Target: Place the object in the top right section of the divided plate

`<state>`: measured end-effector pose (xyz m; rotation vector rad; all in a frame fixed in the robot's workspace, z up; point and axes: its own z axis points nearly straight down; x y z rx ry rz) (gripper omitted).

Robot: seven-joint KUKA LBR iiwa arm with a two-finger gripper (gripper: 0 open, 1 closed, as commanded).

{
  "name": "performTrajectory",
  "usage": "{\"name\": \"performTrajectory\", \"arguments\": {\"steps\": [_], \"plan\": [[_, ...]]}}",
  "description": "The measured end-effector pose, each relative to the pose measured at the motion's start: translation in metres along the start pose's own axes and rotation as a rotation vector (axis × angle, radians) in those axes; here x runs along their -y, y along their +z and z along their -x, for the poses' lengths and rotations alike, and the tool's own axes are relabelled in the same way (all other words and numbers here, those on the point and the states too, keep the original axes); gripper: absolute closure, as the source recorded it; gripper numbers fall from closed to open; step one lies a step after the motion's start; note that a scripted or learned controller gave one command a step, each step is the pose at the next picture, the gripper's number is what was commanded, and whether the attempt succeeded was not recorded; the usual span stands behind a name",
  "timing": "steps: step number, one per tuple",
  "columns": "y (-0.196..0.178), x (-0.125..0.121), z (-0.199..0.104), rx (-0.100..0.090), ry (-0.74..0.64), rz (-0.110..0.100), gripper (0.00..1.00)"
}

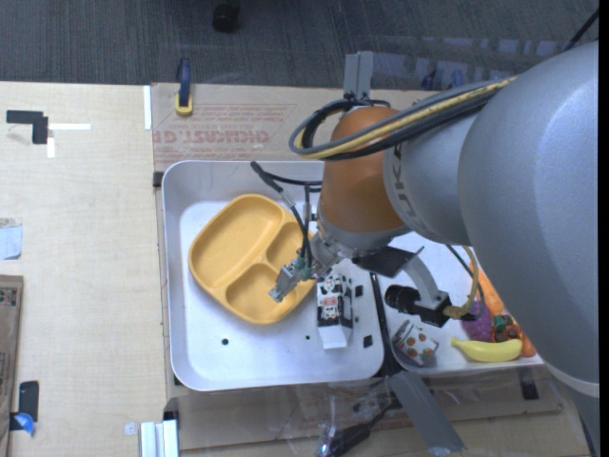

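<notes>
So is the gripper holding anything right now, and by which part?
It cannot be told. The gripper sits low over the yellow divided plate at its right side, too small and cluttered to show anything held.

The divided plate (238,255) was a mustard-yellow plastic one, rounded and kind of shield-shaped, sitting flat in the left white bin (190,350), up toward its far-left part. Raised ridges split it into three sections: one big section on the left and two smaller ones on the right. It was turned a bit, so its near-right edge pointed down toward the middle of the bin. All three sections looked bare as far as I could see. A small grey-green object (290,279) was right over the plate's near-right rim, just below the arm's wrist, but it was too small and blurry to tell what it was or whether it touched the plate.
</notes>
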<state>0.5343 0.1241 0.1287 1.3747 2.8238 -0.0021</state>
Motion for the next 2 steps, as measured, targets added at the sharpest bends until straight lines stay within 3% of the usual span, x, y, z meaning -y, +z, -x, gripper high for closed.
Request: {"name": "performTrajectory", "arguments": {"steps": [1, 2], "plan": [[0.0322, -0.0729, 0.0206, 0.002, -0.303, -0.002, 0.0], [0.0275, -0.0684, 0.0153, -0.019, -0.307, -0.025, 1.0]]}}
